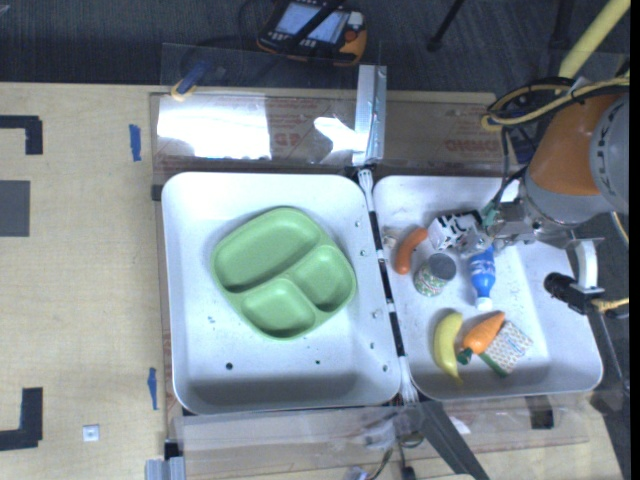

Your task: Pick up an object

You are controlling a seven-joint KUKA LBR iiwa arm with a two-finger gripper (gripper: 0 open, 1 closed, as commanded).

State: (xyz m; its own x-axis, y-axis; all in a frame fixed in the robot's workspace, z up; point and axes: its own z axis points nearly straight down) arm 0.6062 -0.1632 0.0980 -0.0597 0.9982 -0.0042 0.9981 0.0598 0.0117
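The right bin (pixel 560 368) holds several small objects. A blue bottle (pixel 483 272) lies near its middle, with a small grey-green can (pixel 435 274) to its left. An orange toy (pixel 405 250) lies by the bin's left wall, and a black-and-white toy (pixel 455 231) sits near the back. Toward the front are a yellow banana (pixel 446 344), an orange carrot (pixel 481 333) and a checkered packet (pixel 510 348). My gripper (pixel 497 224) hangs low at the back of this bin, just above the blue bottle's far end and right of the black-and-white toy.
The left bin (pixel 190 368) carries a green divided plate (pixel 285 271). The metal divider (pixel 385 288) runs between the bins. The grey arm with its orange band (pixel 565 163) fills the upper right. A clear panel (pixel 260 128) stands behind the left bin.
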